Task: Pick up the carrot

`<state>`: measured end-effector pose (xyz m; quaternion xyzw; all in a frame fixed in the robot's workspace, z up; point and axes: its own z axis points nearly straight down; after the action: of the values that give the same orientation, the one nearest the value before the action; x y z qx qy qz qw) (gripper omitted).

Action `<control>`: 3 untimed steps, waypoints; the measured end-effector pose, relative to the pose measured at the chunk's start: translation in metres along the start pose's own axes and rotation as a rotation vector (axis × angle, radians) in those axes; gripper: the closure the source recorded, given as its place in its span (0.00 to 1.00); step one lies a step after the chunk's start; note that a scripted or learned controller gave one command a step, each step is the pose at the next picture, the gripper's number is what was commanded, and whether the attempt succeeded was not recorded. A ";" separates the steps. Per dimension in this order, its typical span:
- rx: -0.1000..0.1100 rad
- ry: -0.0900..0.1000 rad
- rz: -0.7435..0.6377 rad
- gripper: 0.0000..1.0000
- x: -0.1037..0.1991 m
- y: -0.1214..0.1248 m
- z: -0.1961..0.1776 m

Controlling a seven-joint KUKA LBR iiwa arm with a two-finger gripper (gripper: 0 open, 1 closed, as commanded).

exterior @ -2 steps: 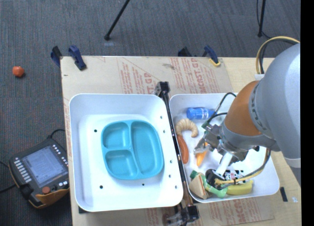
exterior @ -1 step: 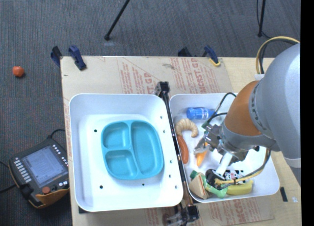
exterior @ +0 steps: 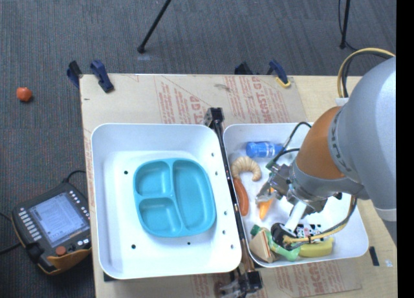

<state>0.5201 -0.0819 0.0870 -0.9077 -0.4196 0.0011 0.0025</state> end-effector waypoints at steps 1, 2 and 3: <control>0.000 0.000 0.000 0.00 0.000 0.000 0.000; 0.000 0.000 0.000 0.00 0.000 0.000 0.000; 0.000 0.000 0.000 0.00 0.000 0.000 0.000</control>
<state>0.5201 -0.0819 0.0870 -0.9077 -0.4196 0.0011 0.0025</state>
